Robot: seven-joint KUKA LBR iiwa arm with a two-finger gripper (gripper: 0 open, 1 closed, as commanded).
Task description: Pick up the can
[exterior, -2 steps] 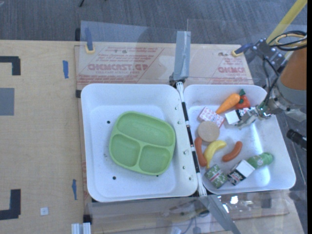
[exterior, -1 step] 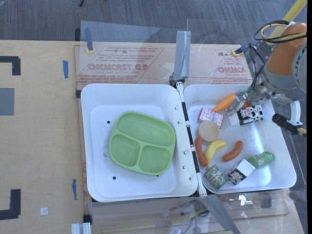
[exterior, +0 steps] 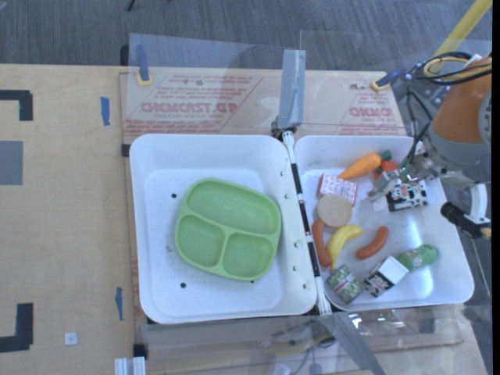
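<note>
One can (exterior: 336,201), lying in the left half of the right bin (exterior: 461,289), close to the divider between the two bins; tan round end turned up towards the camera, red-and-white label on its far side, label print too small to read. Nearest items: one reddish sausage (exterior: 319,242) and one banana (exterior: 342,241) touching or just beside its near edge; one carrot (exterior: 361,166) farther off, to the right. Further right and nearer: a second sausage (exterior: 372,242), one green bottle (exterior: 416,256), one small green packet (exterior: 344,282), one black-and-white box (exterior: 384,276); wording on all three illegible. Gripper (exterior: 394,190) to the right of the can, apart from it, low over the bin; whether it is spread or pressed together cannot be told. Arm (exterior: 461,123) cut off at the right edge. Left bin (exterior: 148,162) holds one green divided plate (exterior: 226,229). Clear panel (exterior: 211,100) at the far side, over board with red lettering, not readable with certainty. Bench (exterior: 62,209) of pale wood with blue tape marks (exterior: 105,110); grey floor (exterior: 78,14) beyond.
</note>
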